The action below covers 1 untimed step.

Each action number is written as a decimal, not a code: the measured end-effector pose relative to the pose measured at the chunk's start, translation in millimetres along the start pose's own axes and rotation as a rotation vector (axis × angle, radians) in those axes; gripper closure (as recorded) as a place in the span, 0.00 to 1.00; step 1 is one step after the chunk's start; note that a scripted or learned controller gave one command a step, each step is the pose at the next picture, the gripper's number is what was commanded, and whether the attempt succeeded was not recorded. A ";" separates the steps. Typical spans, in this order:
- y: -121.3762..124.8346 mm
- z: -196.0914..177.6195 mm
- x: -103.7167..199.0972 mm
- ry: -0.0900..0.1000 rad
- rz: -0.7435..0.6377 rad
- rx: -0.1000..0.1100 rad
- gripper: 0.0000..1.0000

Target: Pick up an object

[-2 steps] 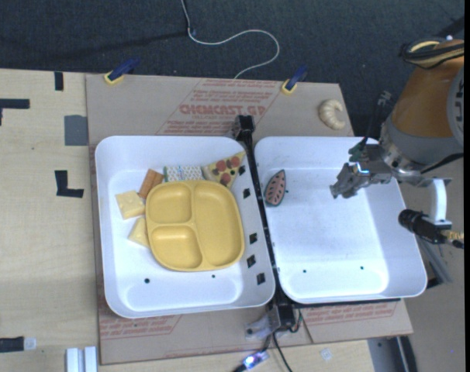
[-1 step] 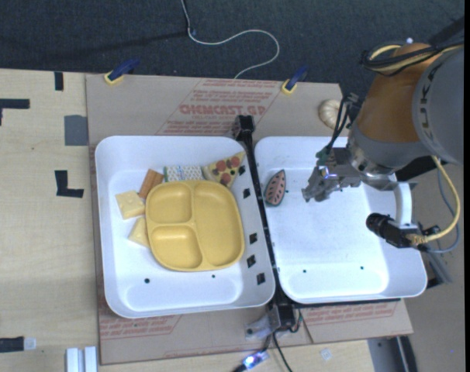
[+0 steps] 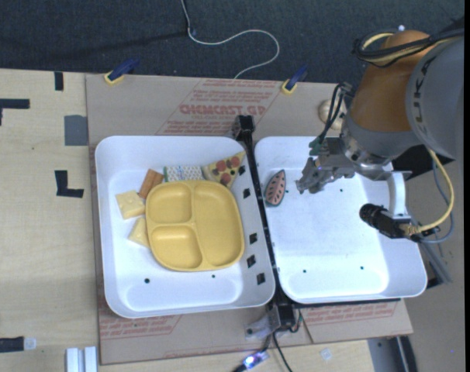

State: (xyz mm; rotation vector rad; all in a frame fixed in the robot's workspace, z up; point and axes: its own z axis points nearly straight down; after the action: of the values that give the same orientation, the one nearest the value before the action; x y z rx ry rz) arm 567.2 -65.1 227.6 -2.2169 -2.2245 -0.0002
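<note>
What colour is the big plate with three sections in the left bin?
The divided plate is plain yellow all over, seen clearly in the camera view from above.

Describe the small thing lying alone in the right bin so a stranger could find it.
Start at the right bin. Look along its left wall, near the top. There lies a small pointed oval object, pinkish with grey patterning, alone on bare white floor; the other bin's items crowd around a yellow divided plate.

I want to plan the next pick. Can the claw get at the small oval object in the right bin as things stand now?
Probably yes. The claw hangs over the right bin, beside the oval object, which lies alone near the divider with nothing on it; the close wall may hinder.
</note>
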 end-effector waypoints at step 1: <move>-2.0 -1.2 0.0 0.000 0.002 0.001 1.00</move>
State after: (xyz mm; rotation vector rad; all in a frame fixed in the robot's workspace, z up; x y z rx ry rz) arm 565.2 -65.1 228.8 -2.2179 -2.2222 0.0009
